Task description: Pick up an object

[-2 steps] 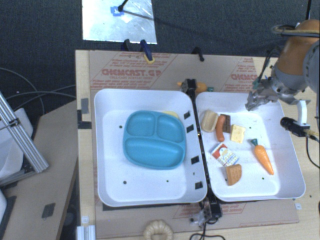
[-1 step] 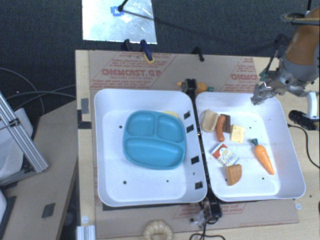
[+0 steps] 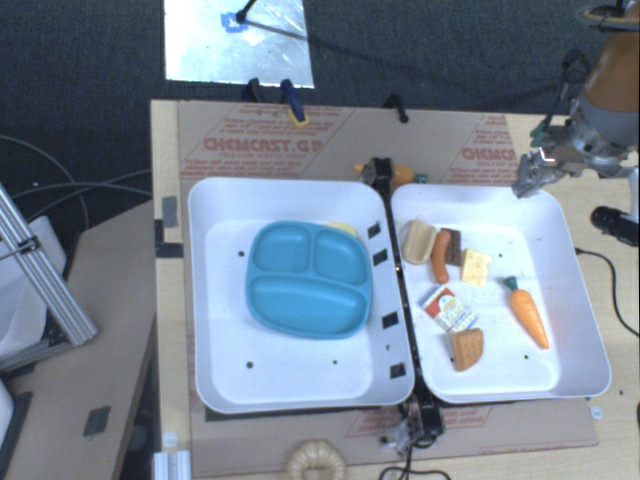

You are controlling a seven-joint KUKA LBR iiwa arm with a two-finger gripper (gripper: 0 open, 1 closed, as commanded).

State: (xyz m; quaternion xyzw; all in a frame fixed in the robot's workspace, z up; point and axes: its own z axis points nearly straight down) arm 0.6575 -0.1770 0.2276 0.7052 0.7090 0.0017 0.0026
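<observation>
The right bin (image 3: 575, 268) holds several toy foods: a bread piece (image 3: 417, 240), a sausage (image 3: 441, 256), a brown block (image 3: 454, 247), a yellow cheese cube (image 3: 476, 267), a carrot (image 3: 527, 313), a red and white packet (image 3: 449, 309) and a toast slice (image 3: 467, 348). My gripper (image 3: 528, 179) hangs over the bin's back right corner, well above and behind the food. Nothing is seen between its fingers.
The left bin (image 3: 215, 268) bears a blue divided plate (image 3: 308, 277) with a yellow piece (image 3: 343, 229) peeking out behind it. Clamps (image 3: 383, 171) sit on the divider between the bins. A metal frame (image 3: 35, 268) stands at the far left.
</observation>
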